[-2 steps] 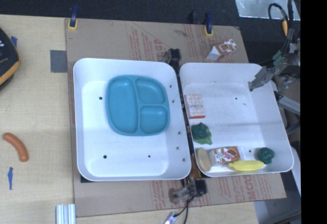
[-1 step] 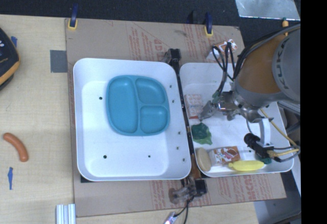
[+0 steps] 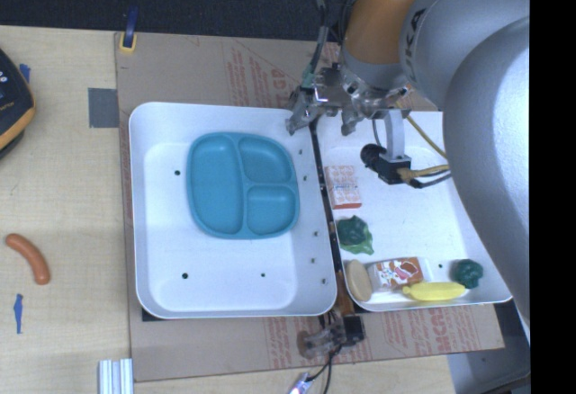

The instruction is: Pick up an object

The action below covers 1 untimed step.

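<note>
Hovering with spread fingers, the claw (image 3: 326,118) hangs above the small packet (image 3: 343,185); apart.

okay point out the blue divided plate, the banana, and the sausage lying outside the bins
blue divided plate (image 3: 241,185): camera view, on the ridge where its compartments meet.
banana (image 3: 435,291): camera view, on the middle of its yellow body.
sausage (image 3: 29,258): camera view, on its middle.
</note>
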Each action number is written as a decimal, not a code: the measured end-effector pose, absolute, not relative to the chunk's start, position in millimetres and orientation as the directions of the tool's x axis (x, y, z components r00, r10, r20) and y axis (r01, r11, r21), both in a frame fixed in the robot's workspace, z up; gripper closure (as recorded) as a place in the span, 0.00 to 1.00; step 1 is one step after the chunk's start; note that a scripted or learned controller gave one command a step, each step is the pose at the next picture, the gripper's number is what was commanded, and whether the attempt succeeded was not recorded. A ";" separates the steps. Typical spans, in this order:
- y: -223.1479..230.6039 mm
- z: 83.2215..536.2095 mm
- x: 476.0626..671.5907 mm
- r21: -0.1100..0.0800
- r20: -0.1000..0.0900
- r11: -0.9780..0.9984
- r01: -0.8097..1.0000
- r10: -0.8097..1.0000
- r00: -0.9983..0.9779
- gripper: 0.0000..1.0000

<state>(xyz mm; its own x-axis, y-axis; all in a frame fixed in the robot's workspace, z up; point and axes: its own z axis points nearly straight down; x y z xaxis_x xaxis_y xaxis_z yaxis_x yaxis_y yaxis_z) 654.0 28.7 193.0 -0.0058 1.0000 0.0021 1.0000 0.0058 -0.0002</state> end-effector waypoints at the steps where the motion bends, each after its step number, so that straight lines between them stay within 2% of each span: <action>1: 56.0 191.6 621.8 -0.005 -0.001 0.007 1.000 1.000 -0.007 0.00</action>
